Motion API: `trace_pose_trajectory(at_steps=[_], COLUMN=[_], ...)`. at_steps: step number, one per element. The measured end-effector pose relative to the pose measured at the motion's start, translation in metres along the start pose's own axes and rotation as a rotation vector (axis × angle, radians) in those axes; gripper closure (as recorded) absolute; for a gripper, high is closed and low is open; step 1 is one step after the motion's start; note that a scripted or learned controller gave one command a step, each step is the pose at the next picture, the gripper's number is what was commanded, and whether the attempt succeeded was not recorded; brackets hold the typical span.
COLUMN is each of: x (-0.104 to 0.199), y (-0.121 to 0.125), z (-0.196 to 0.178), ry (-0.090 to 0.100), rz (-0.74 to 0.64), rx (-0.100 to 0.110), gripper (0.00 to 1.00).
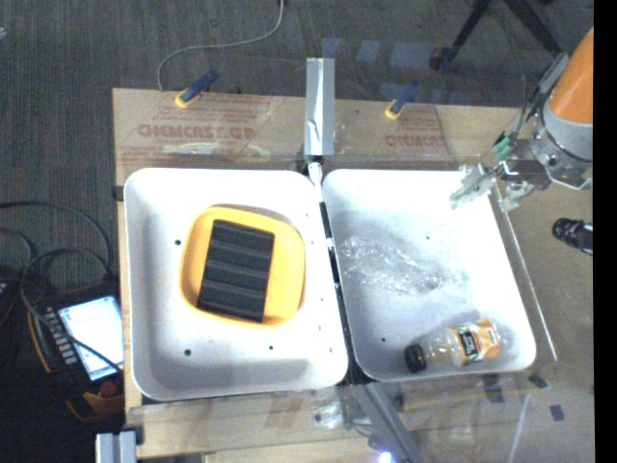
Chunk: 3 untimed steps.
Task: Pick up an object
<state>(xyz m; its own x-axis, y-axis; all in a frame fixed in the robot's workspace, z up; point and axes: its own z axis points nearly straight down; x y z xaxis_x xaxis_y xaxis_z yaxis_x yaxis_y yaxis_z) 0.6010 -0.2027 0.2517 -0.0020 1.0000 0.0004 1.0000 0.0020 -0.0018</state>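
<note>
A bench (241, 128) on dark carpet carries two white bins. Nearest, in the right bin (511, 258), a bottle (455, 345) lies on its side by the front wall; clear plastic wrap (390, 266) sits mid-bin. The left bin (145, 287) holds a yellow dish (198, 249) with a black block (237, 269) on it. Farther back, the tool (479, 183) hovers over the right bin's far right corner, grasping nothing; its grip state I cannot tell.
</note>
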Motion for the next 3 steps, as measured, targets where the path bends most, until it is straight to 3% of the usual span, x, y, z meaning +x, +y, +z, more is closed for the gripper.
trace_pose_trajectory(at_steps=[1,2,3], x=[-0.012,-0.011,-0.020], y=[-0.077,-0.076,-0.117], z=[0.034,0.033,0.102], ry=[-0.001,-0.001,0.001], rz=[-0.082,-0.083,-0.179], rx=[0.000,0.000,0.000], gripper=[0.00,0.00,0.00])
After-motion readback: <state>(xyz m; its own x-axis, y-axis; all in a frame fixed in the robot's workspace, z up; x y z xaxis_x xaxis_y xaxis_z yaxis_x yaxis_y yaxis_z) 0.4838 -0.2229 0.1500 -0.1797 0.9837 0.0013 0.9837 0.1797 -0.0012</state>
